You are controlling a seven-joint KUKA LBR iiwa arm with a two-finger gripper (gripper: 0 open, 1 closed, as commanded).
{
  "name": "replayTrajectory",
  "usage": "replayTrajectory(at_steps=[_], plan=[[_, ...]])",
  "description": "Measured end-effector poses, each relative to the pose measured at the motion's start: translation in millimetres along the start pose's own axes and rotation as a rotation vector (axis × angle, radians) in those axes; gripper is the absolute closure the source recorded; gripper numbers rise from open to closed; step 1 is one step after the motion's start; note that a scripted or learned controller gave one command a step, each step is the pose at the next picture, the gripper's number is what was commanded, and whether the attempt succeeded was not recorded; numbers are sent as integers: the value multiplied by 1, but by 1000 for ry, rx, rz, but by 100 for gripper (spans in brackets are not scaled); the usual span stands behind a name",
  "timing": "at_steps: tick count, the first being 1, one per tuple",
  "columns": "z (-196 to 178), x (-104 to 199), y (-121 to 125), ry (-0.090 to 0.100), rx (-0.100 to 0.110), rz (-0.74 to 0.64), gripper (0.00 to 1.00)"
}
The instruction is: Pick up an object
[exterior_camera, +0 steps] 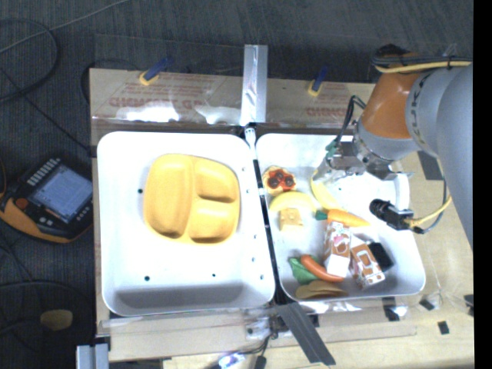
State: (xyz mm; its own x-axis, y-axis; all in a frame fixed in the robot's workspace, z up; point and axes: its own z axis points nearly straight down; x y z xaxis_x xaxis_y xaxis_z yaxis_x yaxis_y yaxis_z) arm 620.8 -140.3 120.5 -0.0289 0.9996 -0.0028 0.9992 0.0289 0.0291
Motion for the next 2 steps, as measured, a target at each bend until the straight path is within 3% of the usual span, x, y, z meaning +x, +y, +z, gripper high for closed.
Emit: replayTrajectory(at_steps=[1, 2], plan=[[27, 36, -32, 3, 16, -458, 100], [26, 30, -63, 3, 7, -275, 100]])
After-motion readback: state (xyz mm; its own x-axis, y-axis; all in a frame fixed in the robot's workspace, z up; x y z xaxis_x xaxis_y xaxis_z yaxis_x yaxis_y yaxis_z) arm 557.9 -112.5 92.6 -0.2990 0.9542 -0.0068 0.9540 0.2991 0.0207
